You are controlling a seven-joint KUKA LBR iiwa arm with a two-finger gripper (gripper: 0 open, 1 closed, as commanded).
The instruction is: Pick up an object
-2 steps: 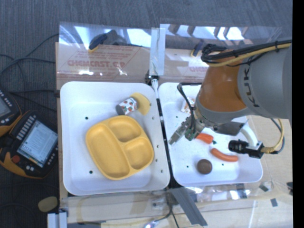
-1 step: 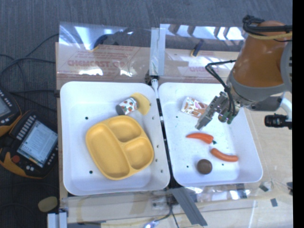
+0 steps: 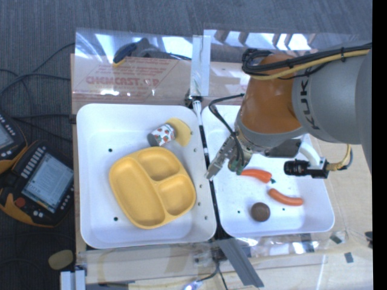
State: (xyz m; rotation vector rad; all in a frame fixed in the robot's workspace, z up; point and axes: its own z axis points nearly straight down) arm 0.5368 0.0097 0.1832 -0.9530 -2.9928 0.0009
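The pincer point(image 3: 222, 161) sits low over the right bin point(image 3: 314, 219), hard against the divider between the two bins. Can't tell how far its tips are spread from this angle, and nothing shows between them, so I'd call it empty for now.

Closest pickable thing is the orange carrot point(image 3: 256, 175), just to the right of the pincer and slightly below it. Further right and lower down lies a second carrot point(image 3: 285, 197), and lower still a small brown ball point(image 3: 260, 211). On the other side of the divider, in the left bin point(image 3: 91, 180), there's a yellow tray point(image 3: 152, 187) plus a spotted cup point(image 3: 161, 136) touching a yellow lump point(image 3: 179, 130).

If it were me, I'd go for the near carrot: slide right a touch, turn so the tips straddle its thin width rather than its length, drop until they nearly touch the floor, then close. The risk is clipping the bin wall or nudging the carrot away.
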